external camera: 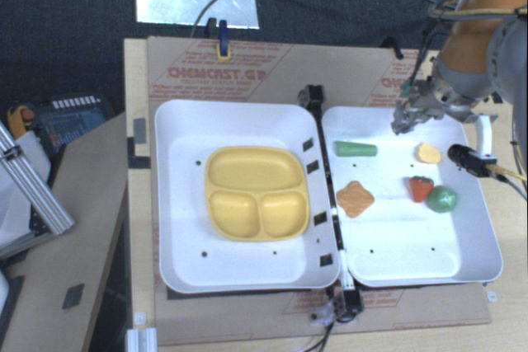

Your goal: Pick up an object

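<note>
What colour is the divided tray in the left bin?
Yellow. The divided tray shows clearly in the camera view, in the left bin.

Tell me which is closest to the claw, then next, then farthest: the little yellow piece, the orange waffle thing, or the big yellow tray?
Measured from the claw:
1. Little yellow piece, in the right bin, just below the claw.
2. Orange waffle thing, in the middle of the right bin.
3. Big yellow tray, over in the left bin.

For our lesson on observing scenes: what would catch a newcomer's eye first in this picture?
Probably the yellow divided tray, sitting alone in the left bin. Next, the small toy foods scattered in the right bin: a green piece, an orange piece, a red piece. The gripper hovers over that bin's far edge.
</note>
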